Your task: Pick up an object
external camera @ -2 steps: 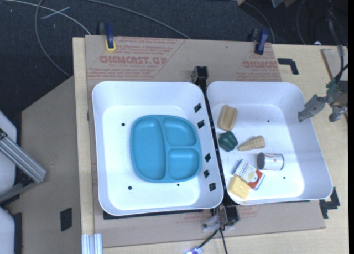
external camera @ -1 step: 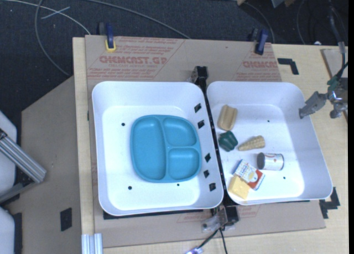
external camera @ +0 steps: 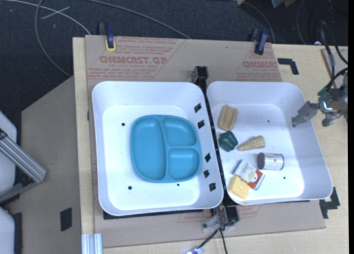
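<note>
The right bin (external camera: pixel 310 153) holds several small objects. A tan bread-like piece (external camera: pixel 227 117) lies at its upper left, with a dark green object (external camera: pixel 227 140) just below it. A pale yellow cone-shaped piece (external camera: pixel 251 144) and a silver can (external camera: pixel 271 161) on its side lie near the middle. A small red, white and blue packet (external camera: pixel 248 172) and a yellow block (external camera: pixel 239 187) sit toward the front left. My gripper (external camera: pixel 307 113) hovers over the bin's right rim at the back, well away from all the objects and with nothing seen in it.
The left bin (external camera: pixel 110 136) carries a blue divided plate (external camera: pixel 165 148). A black divider with clips (external camera: pixel 206 136) runs between the bins. Blue clamps (external camera: pixel 110 41) (external camera: pixel 261 41) hold the cardboard base at the back. Cables trail on the dark floor behind.
</note>
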`<state>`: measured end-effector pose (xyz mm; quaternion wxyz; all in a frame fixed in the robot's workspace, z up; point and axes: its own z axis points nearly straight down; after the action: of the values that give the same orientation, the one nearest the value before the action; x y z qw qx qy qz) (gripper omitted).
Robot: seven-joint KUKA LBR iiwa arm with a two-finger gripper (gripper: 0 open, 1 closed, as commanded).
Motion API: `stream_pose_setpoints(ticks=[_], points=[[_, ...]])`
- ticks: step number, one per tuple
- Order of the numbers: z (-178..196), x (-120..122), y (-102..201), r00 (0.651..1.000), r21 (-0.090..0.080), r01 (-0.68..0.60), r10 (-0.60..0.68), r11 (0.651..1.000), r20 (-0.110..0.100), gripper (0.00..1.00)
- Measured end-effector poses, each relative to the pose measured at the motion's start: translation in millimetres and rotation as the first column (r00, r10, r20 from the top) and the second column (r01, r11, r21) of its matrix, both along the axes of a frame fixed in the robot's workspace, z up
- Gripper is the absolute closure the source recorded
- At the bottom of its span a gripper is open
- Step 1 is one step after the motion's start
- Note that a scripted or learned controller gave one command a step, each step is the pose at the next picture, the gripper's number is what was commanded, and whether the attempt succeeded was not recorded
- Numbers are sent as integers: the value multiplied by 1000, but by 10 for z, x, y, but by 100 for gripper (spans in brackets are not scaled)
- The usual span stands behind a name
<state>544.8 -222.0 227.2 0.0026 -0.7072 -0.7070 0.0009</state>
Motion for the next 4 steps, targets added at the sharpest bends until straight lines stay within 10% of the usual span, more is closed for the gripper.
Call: stream_pose_setpoints(ticks=[2,3,4], points=[[-988,-22,198,1000,2,-1,1,1000,-2,0],[-841,-3,188,1000,-1,-1,1,1000,6,100],[-225,21,260,1000,-5,-3,3,1000,12,100]])
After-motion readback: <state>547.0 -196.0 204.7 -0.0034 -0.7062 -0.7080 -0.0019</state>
